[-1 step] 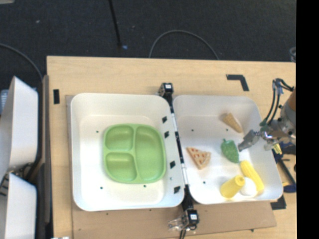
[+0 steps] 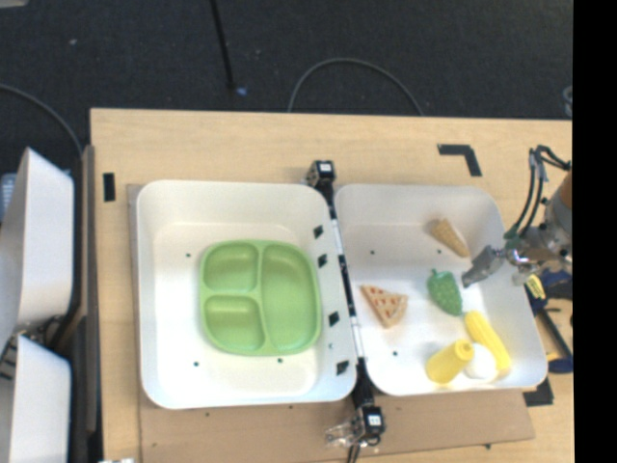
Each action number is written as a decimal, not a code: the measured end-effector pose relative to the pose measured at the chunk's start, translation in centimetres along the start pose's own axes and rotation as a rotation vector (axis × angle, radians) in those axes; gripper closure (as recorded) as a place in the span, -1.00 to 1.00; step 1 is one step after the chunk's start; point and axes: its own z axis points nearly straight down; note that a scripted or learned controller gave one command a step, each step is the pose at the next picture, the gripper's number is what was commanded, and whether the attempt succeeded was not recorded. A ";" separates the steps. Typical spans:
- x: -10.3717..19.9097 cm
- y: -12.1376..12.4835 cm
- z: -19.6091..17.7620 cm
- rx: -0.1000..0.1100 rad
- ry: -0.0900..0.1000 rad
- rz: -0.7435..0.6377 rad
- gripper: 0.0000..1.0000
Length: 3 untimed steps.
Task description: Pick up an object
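So the left bin [image 2: 164,355] has a green divided tray [image 2: 258,297], and the right bin [image 2: 386,210] has the corn [image 2: 487,342], green pepper [image 2: 444,292] and waffle slice [image 2: 385,305]. Gripper [image 2: 482,266] sits over the right rim beside the pepper; can't tell its grip state, nothing visibly held.

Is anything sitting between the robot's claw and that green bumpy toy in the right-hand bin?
Nothing visible. The gripper sits just right of the green bumpy toy vegetable, with bare white bin floor between them. The yellow corn cob lies below, off that line.
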 end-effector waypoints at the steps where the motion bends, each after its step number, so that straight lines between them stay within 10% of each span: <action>1: -0.2 0.7 6.0 0.003 0.000 0.002 -1.00; 2: -0.3 0.7 11.2 0.004 0.000 0.004 -1.00; 3: -0.4 0.8 9.8 -0.003 -0.001 0.006 1.00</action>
